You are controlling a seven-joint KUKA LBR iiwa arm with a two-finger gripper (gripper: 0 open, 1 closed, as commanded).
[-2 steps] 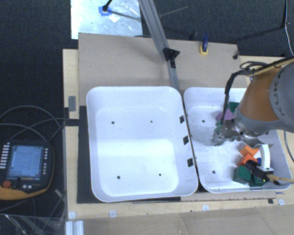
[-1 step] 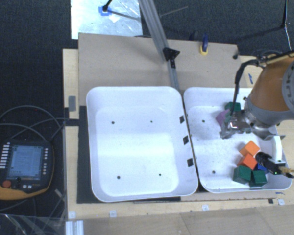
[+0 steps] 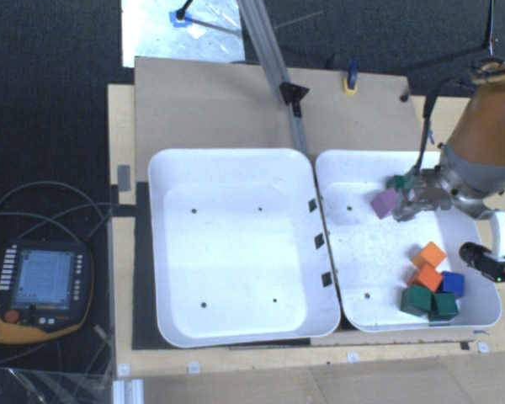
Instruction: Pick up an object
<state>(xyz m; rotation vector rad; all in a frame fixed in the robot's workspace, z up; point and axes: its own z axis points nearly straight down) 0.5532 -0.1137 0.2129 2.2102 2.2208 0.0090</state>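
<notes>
Gripper (image 3: 401,209) low over the right bin (image 3: 353,310), reaching in from the right; fingers' state impossible to tell from this angle. Just left of the fingertips, a purple block (image 3: 385,201), touching or nearly so, tilted. Behind the gripper, a dark green block (image 3: 396,182), partly hidden. Further toward the bin's near right corner, a cluster: two orange blocks (image 3: 430,265), a blue block (image 3: 452,284), two green blocks (image 3: 429,301). Beside it, the left bin (image 3: 236,251). On the floor at far left, a teach pendant (image 3: 38,291).
</notes>
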